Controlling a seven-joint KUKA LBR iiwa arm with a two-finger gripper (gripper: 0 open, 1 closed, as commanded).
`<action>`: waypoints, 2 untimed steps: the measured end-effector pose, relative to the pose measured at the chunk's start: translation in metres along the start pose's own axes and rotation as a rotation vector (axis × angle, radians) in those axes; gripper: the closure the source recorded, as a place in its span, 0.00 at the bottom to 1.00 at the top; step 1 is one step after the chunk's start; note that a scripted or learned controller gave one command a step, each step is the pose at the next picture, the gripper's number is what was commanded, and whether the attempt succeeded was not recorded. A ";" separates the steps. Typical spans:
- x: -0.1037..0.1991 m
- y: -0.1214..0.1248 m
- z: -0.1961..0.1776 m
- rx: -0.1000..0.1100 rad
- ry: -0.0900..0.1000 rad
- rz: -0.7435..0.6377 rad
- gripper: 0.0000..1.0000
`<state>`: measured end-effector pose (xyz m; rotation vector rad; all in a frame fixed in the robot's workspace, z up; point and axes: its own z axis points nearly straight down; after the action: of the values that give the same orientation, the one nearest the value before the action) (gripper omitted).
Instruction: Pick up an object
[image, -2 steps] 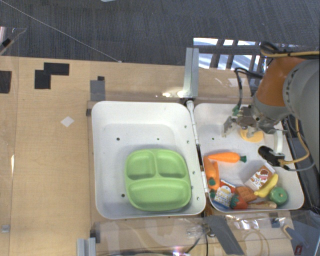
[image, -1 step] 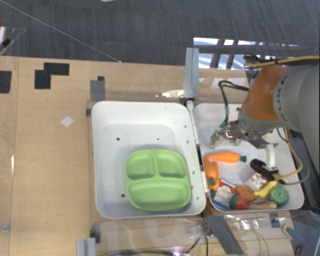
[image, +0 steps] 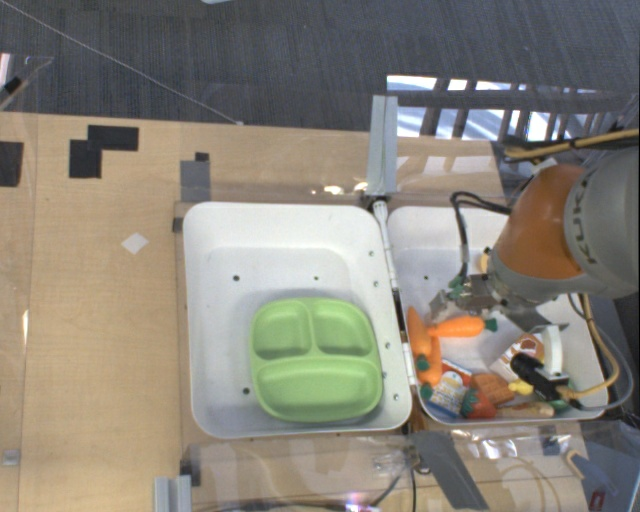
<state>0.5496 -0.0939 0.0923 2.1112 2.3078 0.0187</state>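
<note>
The gripper (image: 470, 300) hangs low in the right bin (image: 425, 245), right over a carrot (image: 462, 326); its mechanism hides the tips, so I cannot tell whether it is wide, narrow or gripping anything. The carrot lies across the bin, just below the gripper, and looks like a toy: probably light, stiff and smooth, so likely to slip or roll if pinched near its tapered end. The thick middle, taken across its width, seems the safest hold. Around it sits a crowded heap (image: 480, 392) of small toys along the near wall, some touching the carrot's left end, so a closing grip could catch a neighbour. The bin floor is smooth white plastic, shallow-walled, with bare room toward the far side. The left bin (image: 215, 300) holds a green tray (image: 315, 360) with three compartments, well apart from the gripper. Both bins rest on a pale wooden bench (image: 90, 330).
</note>
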 end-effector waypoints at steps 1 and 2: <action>0.007 -0.020 -0.001 -0.007 -0.003 -0.038 0.00; -0.028 -0.038 -0.001 -0.003 0.001 -0.017 0.00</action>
<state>0.5146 -0.1248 0.0925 2.0907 2.3246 0.0226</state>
